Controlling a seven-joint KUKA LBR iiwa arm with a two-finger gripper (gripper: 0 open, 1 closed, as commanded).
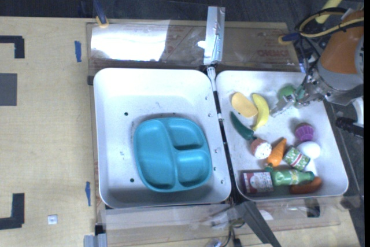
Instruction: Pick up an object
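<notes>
Gripper (287,102) low over the upper part of the right bin (338,142), reaching in from the right on the grey arm (341,63) with its orange band. The metal tip lies against a small green piece (287,91); whether it is clenched or released cannot be told, and nothing can be seen grasped in it. Candidate objects lie loose and jumbled, probably tipped in so that any one may be picked. Just left of the gripper: a curved yellow banana (261,110) touching a rounded yellow piece (243,104). Below and left: a dark green pepper (241,126), a tapered orange carrot (278,152). Below: a knobbly purple piece (304,133), a smooth white egg (311,150). Farthest below: a ketchup bottle (257,181) lying flat beside a green bottle (292,176). All appear to be smooth moulded plastic. Well to the left, the left bin (115,95) holds a blue tray (172,153) with compartments, glossy with rounded corners, lying flat near the bin's centre
</notes>
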